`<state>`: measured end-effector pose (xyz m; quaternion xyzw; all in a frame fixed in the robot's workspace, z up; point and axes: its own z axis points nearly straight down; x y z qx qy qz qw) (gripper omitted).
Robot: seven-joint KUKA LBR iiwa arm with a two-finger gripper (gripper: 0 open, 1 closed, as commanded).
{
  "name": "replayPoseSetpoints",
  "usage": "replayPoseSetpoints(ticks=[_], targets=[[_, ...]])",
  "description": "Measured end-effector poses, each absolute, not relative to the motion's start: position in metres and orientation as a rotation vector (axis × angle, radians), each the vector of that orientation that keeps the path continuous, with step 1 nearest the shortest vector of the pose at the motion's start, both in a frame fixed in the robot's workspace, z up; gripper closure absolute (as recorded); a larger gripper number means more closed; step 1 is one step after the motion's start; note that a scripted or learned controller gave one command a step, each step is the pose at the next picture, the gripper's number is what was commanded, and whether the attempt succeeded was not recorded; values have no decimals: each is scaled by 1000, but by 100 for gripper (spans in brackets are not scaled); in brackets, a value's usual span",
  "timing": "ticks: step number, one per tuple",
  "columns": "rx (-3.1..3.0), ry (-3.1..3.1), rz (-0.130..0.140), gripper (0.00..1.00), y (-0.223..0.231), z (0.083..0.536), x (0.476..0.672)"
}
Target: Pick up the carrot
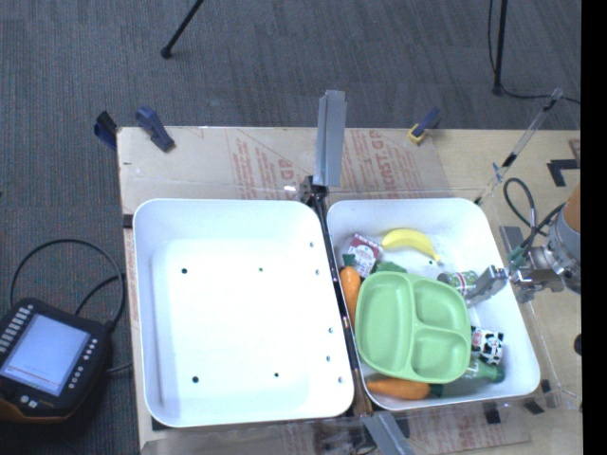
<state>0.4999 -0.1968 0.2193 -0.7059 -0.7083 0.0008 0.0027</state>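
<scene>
Two white bins on the desk. Right bin (pixel 474 218): carrot (pixel 350 288) at left wall, touching green divided plate (pixel 414 325); banana (pixel 410 242) behind. Fingers (pixel 486 284) over right side; open or shut, impossible to tell.

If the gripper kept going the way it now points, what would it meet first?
Pointing left into the right bin, the gripper would likely meet the green divided plate first, not the carrot beyond its left edge. Depth is unclear.
</scene>
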Motion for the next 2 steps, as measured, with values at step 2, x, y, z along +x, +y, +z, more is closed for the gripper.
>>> replayPoseSetpoints(ticks=[2], targets=[[-2485,-1915,5,0,-84,176,588]])
